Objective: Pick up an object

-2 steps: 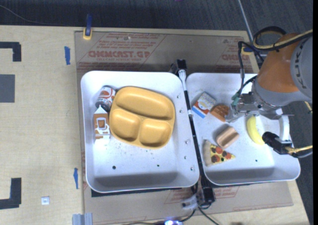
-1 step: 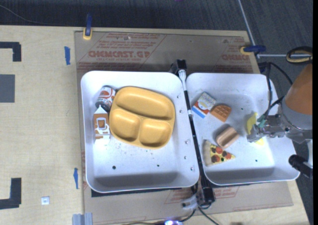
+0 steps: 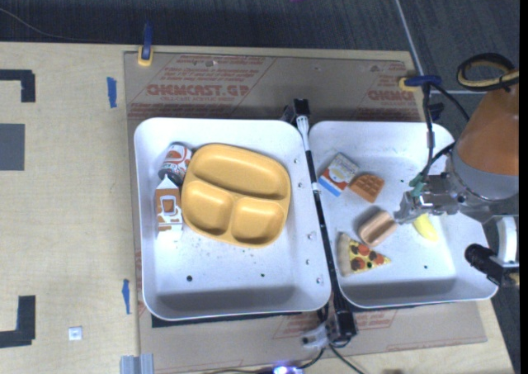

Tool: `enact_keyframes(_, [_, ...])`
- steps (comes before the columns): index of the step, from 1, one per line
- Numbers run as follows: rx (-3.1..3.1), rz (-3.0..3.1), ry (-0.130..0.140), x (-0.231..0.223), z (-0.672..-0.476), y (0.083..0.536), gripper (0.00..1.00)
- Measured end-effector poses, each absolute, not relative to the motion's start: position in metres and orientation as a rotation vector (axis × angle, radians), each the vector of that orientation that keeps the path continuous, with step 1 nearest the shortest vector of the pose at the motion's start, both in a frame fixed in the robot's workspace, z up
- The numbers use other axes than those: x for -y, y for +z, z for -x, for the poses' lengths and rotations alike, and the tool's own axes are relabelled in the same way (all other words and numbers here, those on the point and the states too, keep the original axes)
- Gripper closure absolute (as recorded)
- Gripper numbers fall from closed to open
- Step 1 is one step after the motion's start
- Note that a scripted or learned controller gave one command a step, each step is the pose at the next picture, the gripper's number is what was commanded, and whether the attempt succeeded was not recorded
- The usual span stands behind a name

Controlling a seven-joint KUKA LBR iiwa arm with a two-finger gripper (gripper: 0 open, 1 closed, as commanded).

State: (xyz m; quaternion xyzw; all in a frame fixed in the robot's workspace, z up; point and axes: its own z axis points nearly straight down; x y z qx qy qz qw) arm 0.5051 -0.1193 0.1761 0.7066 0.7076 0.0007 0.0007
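A small brown-and-tan toy hot dog (image 3: 376, 224) is seen beside the gripper (image 3: 410, 209); the jaws' state cannot be told.

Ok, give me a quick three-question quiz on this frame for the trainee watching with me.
1. True or false: the yellow divided tray lies in the right bin.
2. Which toy food lies nearest the right bin's front wall? A) pizza slice B) hot dog C) waffle
3. Fill in: the tool sits between the hot dog and the yellow ____.

Key:
1. False; it lies in the left bin, beside a small can and a carton.
2. A.
3. Banana, or so it appears; the arm partly hides it.
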Motion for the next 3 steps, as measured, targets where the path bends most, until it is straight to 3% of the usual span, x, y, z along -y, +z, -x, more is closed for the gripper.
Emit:
enact_keyframes(1, [-2.222, -2.219, 0.002, 0.057, -0.544, 0.185, 1.0])
enact_keyframes(2, [-2.221, -2.22, 0.001, 0.057, -0.544, 0.185, 0.0])
enact_keyframes(3, [-2.217, -2.218, 0.006, 0.097, -0.487, 0.096, 0.0])
